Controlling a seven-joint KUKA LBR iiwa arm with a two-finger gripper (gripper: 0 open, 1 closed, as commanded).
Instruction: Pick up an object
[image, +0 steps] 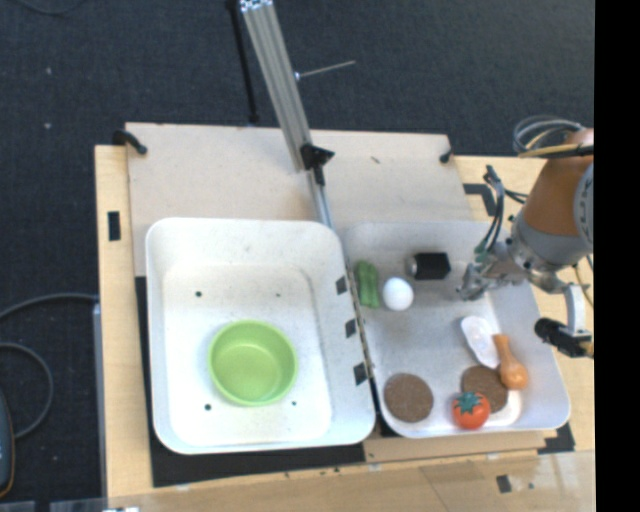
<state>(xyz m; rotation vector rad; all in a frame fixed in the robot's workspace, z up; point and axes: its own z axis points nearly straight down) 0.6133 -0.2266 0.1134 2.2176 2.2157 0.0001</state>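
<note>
A wooden tabletop (115, 300) on dark carpet carries two white bins. The left bin (180, 250) holds one green bowl (252, 362). The right bin (545, 395) holds one black block (432, 265), one white ball (398, 294), two brown discs and one tomato (470, 409). The hand (472, 288) hangs above the right bin; whether it is apart or together cannot be told. The black block lies just left of the hand.

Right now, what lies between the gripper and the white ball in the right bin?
In the camera view, a small black block sits between the gripper and the white ball, slightly above that line.
</note>
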